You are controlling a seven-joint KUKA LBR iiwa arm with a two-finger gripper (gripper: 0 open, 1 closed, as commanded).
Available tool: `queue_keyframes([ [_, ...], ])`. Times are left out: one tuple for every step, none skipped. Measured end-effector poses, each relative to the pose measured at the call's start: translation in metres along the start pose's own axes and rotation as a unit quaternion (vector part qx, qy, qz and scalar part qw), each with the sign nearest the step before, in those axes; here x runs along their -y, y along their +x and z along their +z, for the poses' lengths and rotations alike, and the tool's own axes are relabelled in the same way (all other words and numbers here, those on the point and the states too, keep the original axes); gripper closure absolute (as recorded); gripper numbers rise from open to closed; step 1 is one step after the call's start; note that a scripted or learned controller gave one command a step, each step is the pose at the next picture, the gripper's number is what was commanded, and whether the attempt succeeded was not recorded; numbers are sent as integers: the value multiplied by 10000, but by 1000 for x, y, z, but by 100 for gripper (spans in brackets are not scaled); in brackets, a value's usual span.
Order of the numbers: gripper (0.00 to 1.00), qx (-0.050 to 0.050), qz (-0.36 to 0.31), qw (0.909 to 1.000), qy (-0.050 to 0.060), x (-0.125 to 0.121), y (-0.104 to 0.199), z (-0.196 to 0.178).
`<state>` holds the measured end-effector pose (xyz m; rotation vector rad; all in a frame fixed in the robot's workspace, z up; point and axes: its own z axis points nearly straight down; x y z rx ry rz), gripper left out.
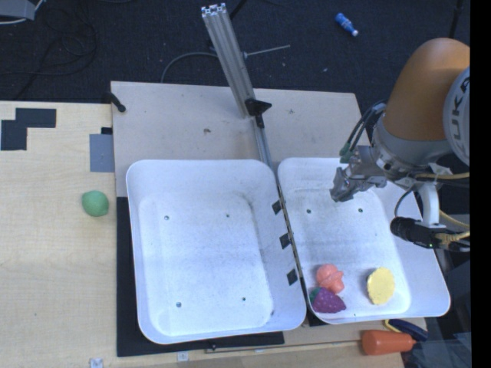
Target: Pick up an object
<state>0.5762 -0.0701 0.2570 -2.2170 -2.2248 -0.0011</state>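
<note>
A grey robot arm with an orange band [430,90] reaches in from the right over a pale bench [192,121] that carries two shallow white plastic bins side by side. Its two-finger gripper [343,188] hangs above the upper part of the right-hand white bin [337,228], near that bin's far rim; whether the fingers are spread or pressed together cannot be told from this angle, and nothing is seen between them.

The right-hand bin holds three small objects, all gathered along its near edge and well apart from the gripper. A rounded orange-pink toy piece [330,276] lies toward the bin's near left corner, touching a purple toy bunch of grapes [329,301] just below it. A flat yellow oval piece [380,286] lies near them to the right, apart from both.

The left-hand white bin [201,248] shows a bare speckled floor with a few small dark dots. Black clips [285,240] sit along the seam where the two bins meet.

Outside the bins, a small green ball [95,203] rests on the light wooden tabletop [46,267] to the left. An orange carrot-shaped toy [387,341] lies just beyond the right-hand bin's near rim. A ribbed aluminium bar [230,56] slants down from the top toward the bins' seam.
</note>
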Motion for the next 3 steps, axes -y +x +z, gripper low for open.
queue_keyframes([
  [100, 1, 2, 10000, 8, 6, 49, 16],
  [100, 3, 6, 10000, 1, 19, 90, 14],
  [100, 3, 3, 10000, 9, 34, 140, 30],
])
